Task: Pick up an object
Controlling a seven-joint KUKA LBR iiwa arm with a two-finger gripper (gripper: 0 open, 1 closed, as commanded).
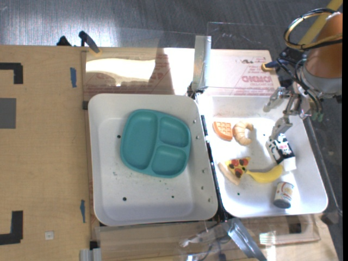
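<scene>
The right bin (318, 192) holds several toy foods: a waffle (222, 130), a croissant (243, 133), a pizza slice (235, 169), a yellow banana (265, 173), a small can (283, 194) and a black-and-white bottle (280, 149). My gripper (275, 116) hangs over the far right part of this bin, just above the bottle and to the right of the croissant. It is open, and nothing sits between its fingers.
A teal divided plate (155, 143) lies in the left bin (103, 200). A clear plastic wall (202, 64) stands behind the divide between the bins. Brown cardboard (41, 145) covers the bench on the left.
</scene>
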